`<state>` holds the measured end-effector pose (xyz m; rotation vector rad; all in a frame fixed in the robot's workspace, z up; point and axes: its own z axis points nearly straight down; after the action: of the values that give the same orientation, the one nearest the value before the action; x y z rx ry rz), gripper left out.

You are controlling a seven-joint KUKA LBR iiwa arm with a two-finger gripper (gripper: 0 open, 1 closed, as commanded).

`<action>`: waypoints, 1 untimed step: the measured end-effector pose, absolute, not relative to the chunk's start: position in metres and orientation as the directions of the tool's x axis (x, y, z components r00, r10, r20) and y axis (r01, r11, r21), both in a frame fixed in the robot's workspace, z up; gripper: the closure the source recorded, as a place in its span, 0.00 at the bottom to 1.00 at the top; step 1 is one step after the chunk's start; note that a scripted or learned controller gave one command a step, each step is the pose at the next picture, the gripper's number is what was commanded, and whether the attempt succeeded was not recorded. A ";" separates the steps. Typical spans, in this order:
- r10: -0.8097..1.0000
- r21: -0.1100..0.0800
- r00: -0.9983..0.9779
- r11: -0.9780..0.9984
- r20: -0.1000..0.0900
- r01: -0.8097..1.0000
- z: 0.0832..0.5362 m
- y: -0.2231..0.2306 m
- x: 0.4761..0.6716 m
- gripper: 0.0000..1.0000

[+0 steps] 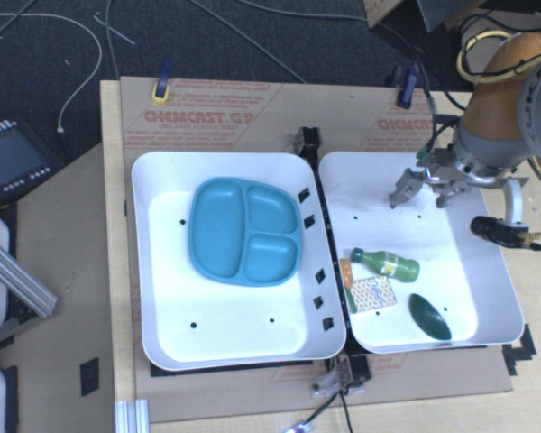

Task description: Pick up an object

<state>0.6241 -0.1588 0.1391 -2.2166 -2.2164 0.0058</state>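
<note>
The gripper [425,190] hangs over the far part of the right bin [487,269], its two fingers [404,190] spread wide apart with bare white floor showing between them, so it has hold of nothing; above it the wrist rises into the orange band [500,97] and the grey arm that comes in from the right edge of the view. All the loose things lie nearer the camera than the gripper, well apart from it, in the near half of the same bin: a small green bottle [386,262] (lying on its side, cap end pointing toward the divider between the bins) sits closest to the gripper, below and slightly left of it; just beyond the bottle, touching or nearly touching it, lies a flat patterned packet [372,293] with an orange edge at its left; farther still, and a little to the right, a dark green oval object [429,317] rests near the bin's near rim. Far to the gripper's left, across the divider, the left bin [162,314] holds a blue divided plate [245,231] with three compartments, lying flat in the bin's middle; a blue clamp [162,85] and another blue clamp [406,86] grip the cardboard sheet [234,111] at the bench's far edge.
</note>
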 end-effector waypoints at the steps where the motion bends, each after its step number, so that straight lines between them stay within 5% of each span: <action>1: 1.000 -0.006 0.000 0.000 0.002 1.000 0.086 -0.158 0.623 0.00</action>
<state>0.6233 -0.1579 0.0861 -2.2172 -2.2176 0.0045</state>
